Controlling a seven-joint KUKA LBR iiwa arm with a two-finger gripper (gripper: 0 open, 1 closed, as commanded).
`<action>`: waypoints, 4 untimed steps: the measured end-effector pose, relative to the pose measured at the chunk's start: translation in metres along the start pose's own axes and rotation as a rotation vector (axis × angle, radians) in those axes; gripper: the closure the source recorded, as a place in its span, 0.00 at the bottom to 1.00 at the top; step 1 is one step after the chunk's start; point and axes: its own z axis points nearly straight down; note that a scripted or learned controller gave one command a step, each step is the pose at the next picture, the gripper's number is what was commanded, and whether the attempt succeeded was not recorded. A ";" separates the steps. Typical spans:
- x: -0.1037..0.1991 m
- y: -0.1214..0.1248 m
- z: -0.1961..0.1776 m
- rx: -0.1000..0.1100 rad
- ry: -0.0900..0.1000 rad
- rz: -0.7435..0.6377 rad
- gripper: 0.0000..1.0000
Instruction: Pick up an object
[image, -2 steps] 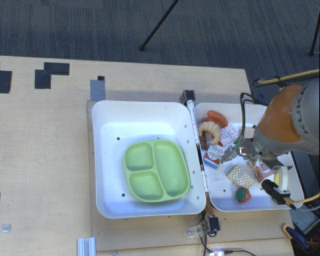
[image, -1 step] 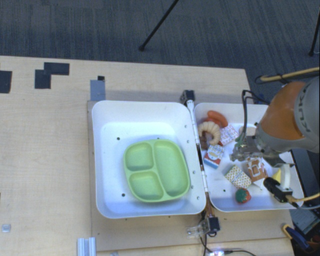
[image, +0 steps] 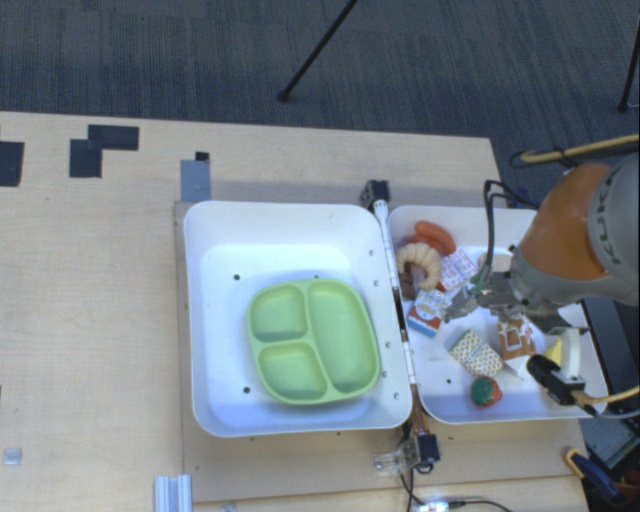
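Step in hand, judged: approach to a grasp, nothing seen held yet. Pincer (image: 462, 303) low over middle of right bin (image: 440, 412), arm in from the right. Opening hidden at this slant, so cannot tell whether wide or closed.

Likeliest target, as a guess: red-blue carton (image: 425, 317), just left of pincer, close to bin's left wall. White packet (image: 458, 270) just beyond pincer on far side, also a candidate.

Next: pick one item, centre over it, drop straight, close, lift clear. Tight clutter around the carton, so risk of nudging neighbours or pinching two at once.

Count, right bin:
- one orange-red sausage (image: 435, 235), far side
- one tan croissant-shaped piece (image: 420, 264)
- one white packet, possibly two overlapped, hard to tell
- one red-blue carton
- one checkered pouch (image: 475, 352)
- one red ball with green top (image: 486, 392), near side
- one brown-and-white small box (image: 515, 342)

Count, left bin (image: 197, 330): one green tray (image: 340, 330), three compartments.

Bins: two, side by side on pale surface (image: 90, 330).
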 end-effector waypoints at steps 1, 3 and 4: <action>0.026 -0.048 0.028 0.030 0.010 0.005 0.00; -0.023 0.022 -0.018 0.034 0.010 0.000 1.00; -0.022 0.022 -0.017 0.035 0.011 0.000 0.00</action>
